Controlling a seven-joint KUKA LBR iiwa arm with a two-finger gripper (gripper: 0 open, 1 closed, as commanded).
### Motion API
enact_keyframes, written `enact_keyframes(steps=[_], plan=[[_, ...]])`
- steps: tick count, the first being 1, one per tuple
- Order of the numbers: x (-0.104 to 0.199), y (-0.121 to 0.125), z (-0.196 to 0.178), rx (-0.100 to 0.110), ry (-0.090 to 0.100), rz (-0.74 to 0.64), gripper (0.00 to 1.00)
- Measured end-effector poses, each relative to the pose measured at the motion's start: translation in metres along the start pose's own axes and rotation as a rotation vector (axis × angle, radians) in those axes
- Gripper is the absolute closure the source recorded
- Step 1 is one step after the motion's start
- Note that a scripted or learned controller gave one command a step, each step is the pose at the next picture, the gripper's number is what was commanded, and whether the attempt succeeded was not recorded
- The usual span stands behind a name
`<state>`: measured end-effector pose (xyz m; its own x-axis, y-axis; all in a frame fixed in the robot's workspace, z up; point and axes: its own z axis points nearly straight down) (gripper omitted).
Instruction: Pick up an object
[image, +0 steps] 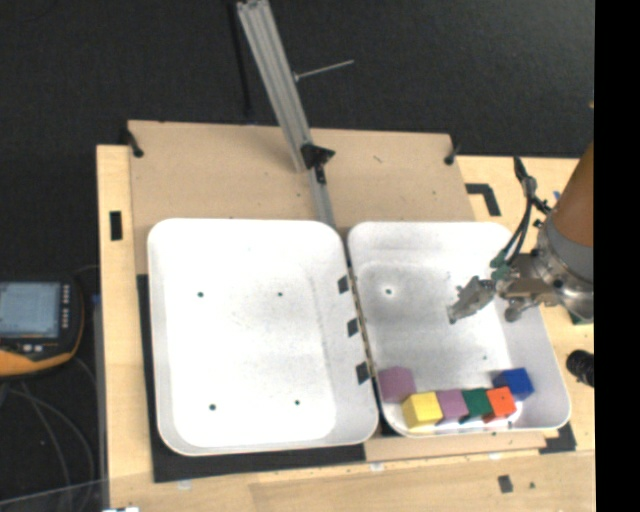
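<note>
Camera view: arm (570, 240) over right bin (420, 250).

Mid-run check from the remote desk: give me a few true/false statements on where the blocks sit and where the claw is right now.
1. All the blocks lie in the right bin. True.
2. The yellow block sits in the middle of the left bin. False: it is near the right bin's front edge, beside the purple block.
3. The claw is over the right bin. True.
4. The claw has the blue block between its fingers. False: the blue block lies on the bin floor near the front right corner, apart from the claw.
5. The orange block touches the left bin's wall. False: it sits in the row beside the green block.
</note>
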<state>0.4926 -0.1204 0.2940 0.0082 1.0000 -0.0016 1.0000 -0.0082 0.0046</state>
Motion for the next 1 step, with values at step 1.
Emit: enact_keyframes(steps=[1], plan=[[-0.0488,0.0768,0.0963,0.009,-0.001,-0.006,0.0]])
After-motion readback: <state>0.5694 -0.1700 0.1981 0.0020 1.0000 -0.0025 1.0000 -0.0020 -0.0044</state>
